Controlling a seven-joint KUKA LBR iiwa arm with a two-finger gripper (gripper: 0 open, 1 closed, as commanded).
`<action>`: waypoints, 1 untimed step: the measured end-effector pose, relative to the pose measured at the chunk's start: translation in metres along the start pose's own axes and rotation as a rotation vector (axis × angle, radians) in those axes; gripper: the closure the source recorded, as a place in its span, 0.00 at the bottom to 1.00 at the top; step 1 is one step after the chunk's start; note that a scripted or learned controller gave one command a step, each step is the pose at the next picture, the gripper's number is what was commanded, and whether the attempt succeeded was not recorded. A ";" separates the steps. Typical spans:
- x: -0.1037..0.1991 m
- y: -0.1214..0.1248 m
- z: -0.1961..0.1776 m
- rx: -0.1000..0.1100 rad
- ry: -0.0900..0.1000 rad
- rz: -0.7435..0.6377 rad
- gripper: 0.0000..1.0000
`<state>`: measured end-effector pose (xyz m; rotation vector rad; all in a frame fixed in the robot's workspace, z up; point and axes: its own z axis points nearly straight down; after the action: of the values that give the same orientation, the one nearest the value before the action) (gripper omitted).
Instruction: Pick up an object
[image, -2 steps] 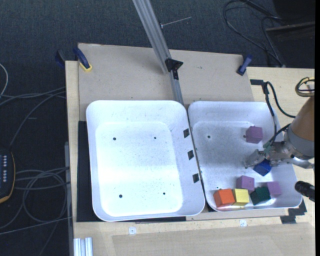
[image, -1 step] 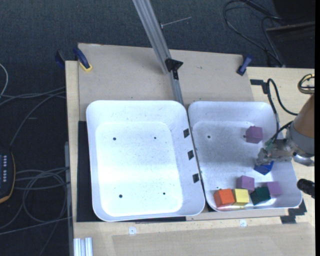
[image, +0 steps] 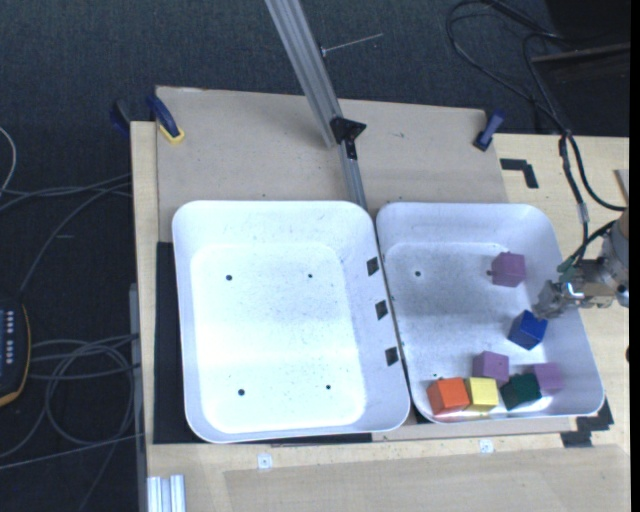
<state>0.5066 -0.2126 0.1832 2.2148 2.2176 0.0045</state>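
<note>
Gripper: the metal two-finger gripper (image: 553, 297) is seen at the right bin's right rim; finger state cannot be told.
Object: a glossy blue cube (image: 527, 329) lies just beside it.
Bin: shallow white plastic bin (image: 440, 240), speckled.
Near edge: orange (image: 449, 394), yellow (image: 483, 392), green (image: 520, 390) blocks.

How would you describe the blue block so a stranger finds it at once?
Look in the right white bin, near its right wall. The blue block sits apart, just below the gripper. It is the one blue piece; the neighbours are purple, green, yellow and orange.

Blue cube (image: 527, 329) tilted, right bin (image: 440, 232), near right wall.
</note>
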 end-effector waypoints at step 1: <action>0.000 -0.003 -0.063 -0.002 -0.001 -0.001 1.00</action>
<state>0.5033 -0.2127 0.2464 2.2126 2.2174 0.0058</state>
